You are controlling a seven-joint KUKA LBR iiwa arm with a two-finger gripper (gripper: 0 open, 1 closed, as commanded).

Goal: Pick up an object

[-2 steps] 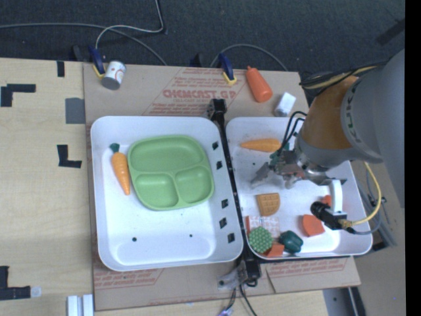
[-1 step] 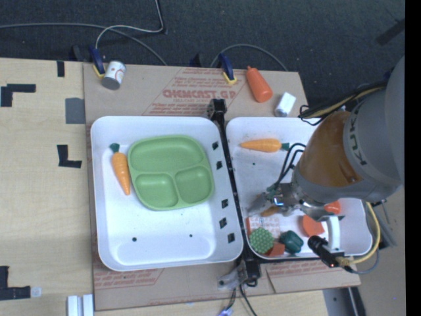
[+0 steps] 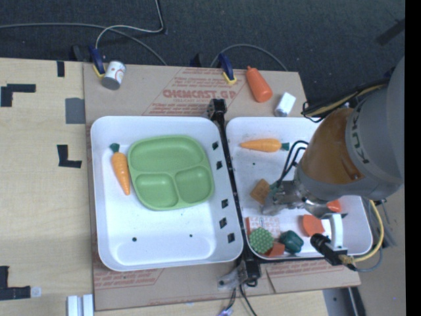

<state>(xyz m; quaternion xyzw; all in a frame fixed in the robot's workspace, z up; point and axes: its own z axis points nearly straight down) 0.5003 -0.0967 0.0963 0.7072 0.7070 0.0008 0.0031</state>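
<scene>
My gripper (image 3: 273,201) hangs low in the right bin (image 3: 253,163), just right of a small brown block (image 3: 260,190) and close against it. A carrot (image 3: 262,145) lies near that bin's far side. At the bin's near edge sit a green dotted round piece (image 3: 261,239), a dark teal piece (image 3: 291,242) and orange-red pieces (image 3: 312,225). The arm's grey body and orange band cover the bin's right half. In the left bin (image 3: 105,176) lie a green divided plate (image 3: 171,172) and a second carrot (image 3: 120,168).
On the cardboard behind the bins lie an orange bottle-shaped object (image 3: 258,84), a small white block (image 3: 285,103) and a small can (image 3: 113,74). Two blue clamps (image 3: 227,69) hold the board. A black divider clip (image 3: 217,109) sits between the bins.
</scene>
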